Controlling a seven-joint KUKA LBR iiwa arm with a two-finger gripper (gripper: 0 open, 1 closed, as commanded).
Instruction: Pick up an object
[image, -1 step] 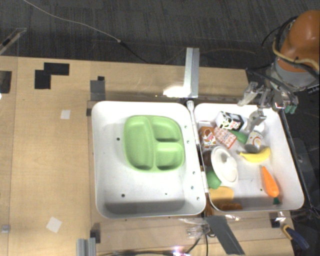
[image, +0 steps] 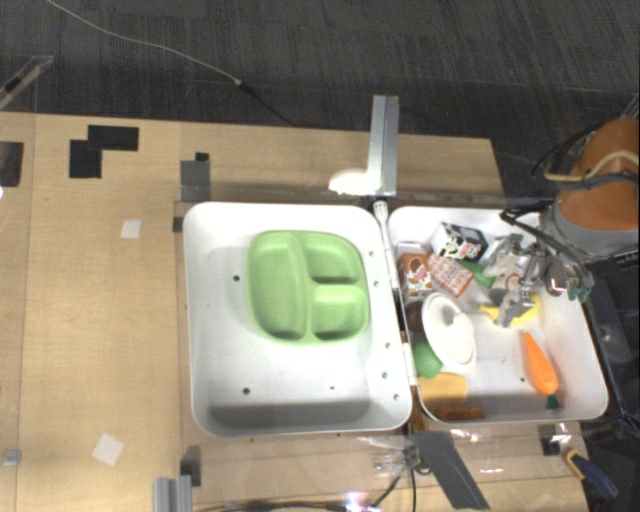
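Over the right bin (image: 596, 395), near its far right corner, the gripper (image: 517, 296) hangs above a yellow object (image: 497, 313); how far it is open I cannot tell. An orange carrot (image: 541, 367) lies by the right wall, a white cup (image: 447, 328) mid-bin. A green tray (image: 306, 284) fills the left bin (image: 215, 395).

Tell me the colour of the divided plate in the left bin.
Light green; the divided plate shows best in the camera view.

At the frame's right edge, the arm (image: 600, 205) is showing an orange band over grey casing; black cables are looping beside it
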